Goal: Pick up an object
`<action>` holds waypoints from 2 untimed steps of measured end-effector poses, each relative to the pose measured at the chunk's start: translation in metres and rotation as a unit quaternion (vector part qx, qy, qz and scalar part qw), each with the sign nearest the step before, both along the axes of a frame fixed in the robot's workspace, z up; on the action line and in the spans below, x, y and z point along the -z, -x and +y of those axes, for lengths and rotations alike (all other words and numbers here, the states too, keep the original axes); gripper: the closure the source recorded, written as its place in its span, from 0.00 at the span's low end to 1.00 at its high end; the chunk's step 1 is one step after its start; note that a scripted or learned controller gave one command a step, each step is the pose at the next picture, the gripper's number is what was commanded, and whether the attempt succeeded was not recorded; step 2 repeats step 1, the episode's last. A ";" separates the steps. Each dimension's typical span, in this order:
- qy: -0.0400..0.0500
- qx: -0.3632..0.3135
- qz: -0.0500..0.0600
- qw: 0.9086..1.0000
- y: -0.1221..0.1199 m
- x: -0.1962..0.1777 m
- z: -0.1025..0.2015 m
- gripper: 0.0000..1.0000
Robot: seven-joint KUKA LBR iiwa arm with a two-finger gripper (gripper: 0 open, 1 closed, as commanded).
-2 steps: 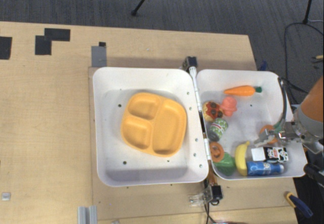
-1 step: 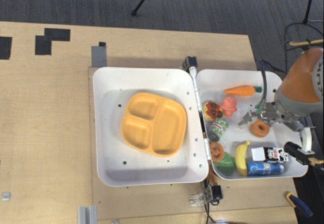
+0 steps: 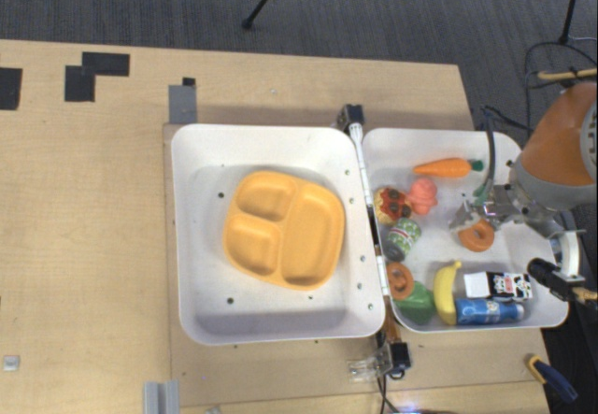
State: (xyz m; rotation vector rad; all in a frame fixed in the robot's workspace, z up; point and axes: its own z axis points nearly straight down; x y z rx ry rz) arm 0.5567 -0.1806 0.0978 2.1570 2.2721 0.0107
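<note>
On the left, the left white bin (image 3: 196, 216) holds a yellow-orange plastic tray with three compartments (image 3: 283, 228), lying about in its middle with bare white floor around it. A raised divider (image 3: 366, 207) separates it from the right white bin (image 3: 509, 143), which is crowded: a red and black toy (image 3: 393, 204), a pink lumpy toy (image 3: 422, 195), a green and white round object (image 3: 403, 235), a small orange ring (image 3: 401, 279), a green rounded object (image 3: 417, 302), a yellow banana-shaped toy (image 3: 446, 291), a blue can (image 3: 488, 312), a white carton with black marks (image 3: 495, 285), and an orange toy carrot (image 3: 443, 168) near the far wall.

The gripper (image 3: 482, 212) sits low just above an orange ring-shaped toy (image 3: 477, 235), the likely target. I cannot tell how the gripper is set, nor whether it has anything. Judging by this, the pick is not done: the ring appears to rest on the bin floor, so closing and lifting remain.

Open room lies between the carrot and the ring; the carton and the near wall crowd the other side, and the right wall is near the arm
</note>
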 end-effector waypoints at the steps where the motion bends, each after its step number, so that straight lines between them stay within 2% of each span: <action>1: 0.000 -0.049 0.003 0.999 -0.001 -0.087 0.088 1.00; 2: 0.000 -0.049 0.003 0.999 -0.001 -0.087 0.088 1.00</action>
